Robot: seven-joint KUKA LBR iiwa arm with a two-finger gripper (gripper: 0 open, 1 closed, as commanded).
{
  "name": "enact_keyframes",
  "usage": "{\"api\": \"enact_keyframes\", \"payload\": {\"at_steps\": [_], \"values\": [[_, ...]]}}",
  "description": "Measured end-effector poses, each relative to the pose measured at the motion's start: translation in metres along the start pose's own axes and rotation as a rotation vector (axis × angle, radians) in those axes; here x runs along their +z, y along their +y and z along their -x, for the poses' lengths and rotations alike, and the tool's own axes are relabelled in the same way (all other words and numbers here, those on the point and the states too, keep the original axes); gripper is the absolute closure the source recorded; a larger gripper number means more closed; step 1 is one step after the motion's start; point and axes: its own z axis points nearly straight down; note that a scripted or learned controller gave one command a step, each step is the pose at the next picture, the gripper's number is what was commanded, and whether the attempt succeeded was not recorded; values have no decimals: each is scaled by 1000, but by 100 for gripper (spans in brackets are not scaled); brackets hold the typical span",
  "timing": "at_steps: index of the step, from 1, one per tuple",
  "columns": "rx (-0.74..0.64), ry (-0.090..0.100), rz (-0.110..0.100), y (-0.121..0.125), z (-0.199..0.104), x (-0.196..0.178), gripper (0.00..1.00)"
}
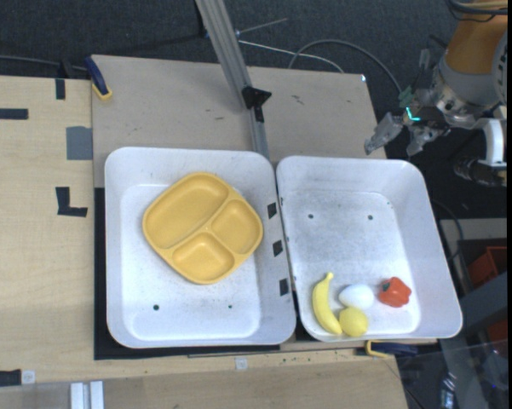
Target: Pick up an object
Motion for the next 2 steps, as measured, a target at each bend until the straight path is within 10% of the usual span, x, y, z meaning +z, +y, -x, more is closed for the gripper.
{"api": "enact_keyframes", "payload": {"at_steps": [2], "values": [[0, 0, 0, -3, 1, 89, 0]]}}
